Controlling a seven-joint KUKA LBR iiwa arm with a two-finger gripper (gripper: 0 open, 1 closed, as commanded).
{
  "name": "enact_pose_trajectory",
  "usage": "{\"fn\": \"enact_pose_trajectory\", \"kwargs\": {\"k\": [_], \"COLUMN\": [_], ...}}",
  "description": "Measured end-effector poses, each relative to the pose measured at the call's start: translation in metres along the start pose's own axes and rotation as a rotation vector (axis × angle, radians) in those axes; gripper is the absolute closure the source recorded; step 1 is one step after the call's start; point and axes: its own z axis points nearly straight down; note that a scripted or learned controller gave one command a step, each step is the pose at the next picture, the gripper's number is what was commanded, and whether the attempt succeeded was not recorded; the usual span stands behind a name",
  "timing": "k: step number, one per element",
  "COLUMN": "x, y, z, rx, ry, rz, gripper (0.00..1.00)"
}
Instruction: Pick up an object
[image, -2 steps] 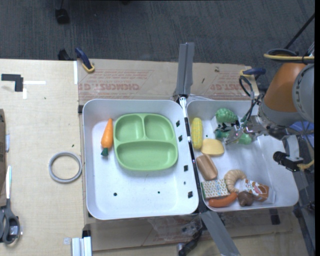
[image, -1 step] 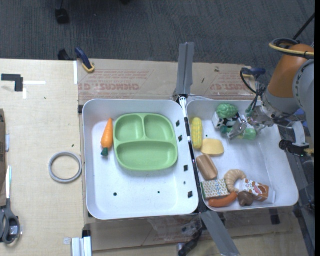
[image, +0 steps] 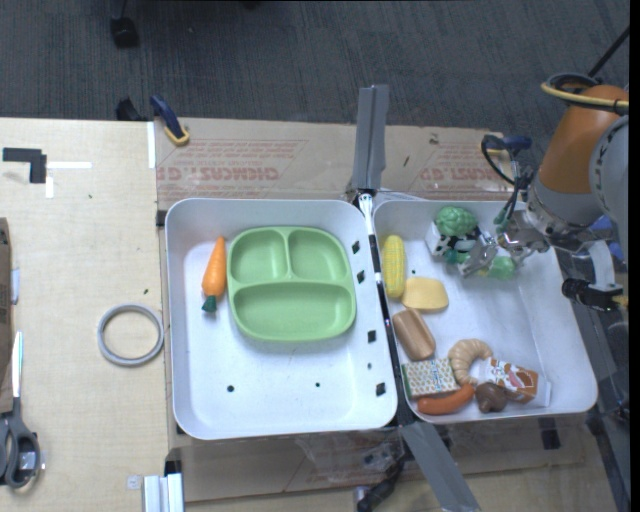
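My gripper (image: 487, 255) sits low in the far part of the right bin (image: 560, 330), tip among clutter; I cannot tell how its fingers stand. Touching or just beside it on the left: a green broccoli-like toy (image: 456, 220) over a black-and-white piece (image: 445, 243), and a small green item (image: 502, 267) under the tip.

Right bin, remaining count: one corn cob (image: 394, 266) along the left wall, one yellow wedge (image: 425, 294), one bread roll (image: 413, 333), one patterned packet (image: 431, 377), one sausage (image: 444, 401), one croissant-like pastry (image: 469, 353), and one orange-white packet (image: 512, 381) at the near edge.

Left bin (image: 270, 400): one green divided plate (image: 292, 282), one carrot (image: 214, 268) just left of it.

Surface: pale wooden bench (image: 70, 250), cardboard (image: 255, 160) behind the bins. On the bench: one grey tape ring (image: 131, 333), scissors (image: 17, 440) at the near left edge. Dark carpet (image: 250, 50) beyond.
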Motion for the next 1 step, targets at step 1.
{"fn": "enact_pose_trajectory", "kwargs": {"k": [1], "x": [0.0714], "y": [0.0179], "z": [-0.1343], "rx": [-0.065], "ry": [-0.021], "rz": [0.091], "gripper": [1.0]}}
